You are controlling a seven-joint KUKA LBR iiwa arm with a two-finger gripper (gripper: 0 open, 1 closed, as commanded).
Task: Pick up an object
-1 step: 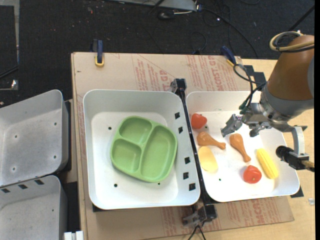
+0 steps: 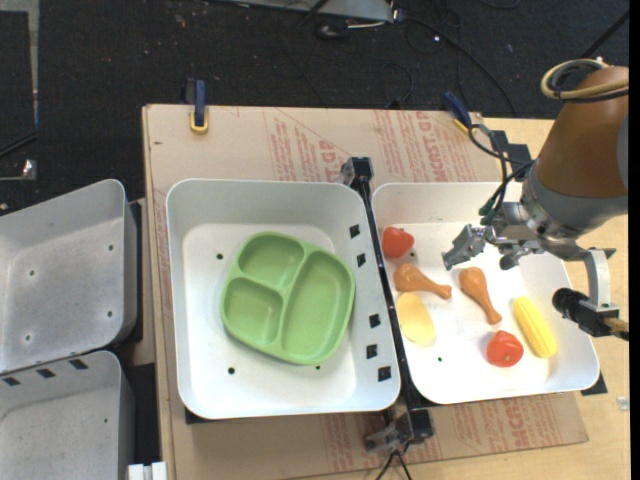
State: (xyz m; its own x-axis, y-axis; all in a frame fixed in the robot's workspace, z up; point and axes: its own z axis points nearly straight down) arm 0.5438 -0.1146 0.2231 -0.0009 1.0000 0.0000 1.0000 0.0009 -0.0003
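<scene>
Grey metal fingers of the pincer (image 2: 487,247) hang spread apart and empty in the right-hand bin (image 2: 440,203), at the centre-right of the frame, with the arm's orange band (image 2: 592,138) above them toward the upper right. Directly beneath and slightly lower in the frame lies a toy chicken drumstick (image 2: 480,294), slanting from upper left to lower right; it looks like the nearest candidate for the pick, though the task names no particular object. A second drumstick (image 2: 421,282) lies just to its left, pointing the other way, with a pale yellow wedge-shaped toy (image 2: 417,319) below that and a red tomato-like toy (image 2: 398,241) above, near the divider between bins. Toward the lower right sit another red toy (image 2: 504,349) and a yellow corn cob (image 2: 534,327), close together. The left bin (image 2: 200,368) carries a green three-compartment plate (image 2: 289,297), well apart from the action. To take the drumstick well, the pincer would probably do best to descend straight down over its thicker meat end, with the fingers turned across the toy's long axis so they close on its narrow width, low enough to grip below its rounded top without scraping the bin floor.
</scene>
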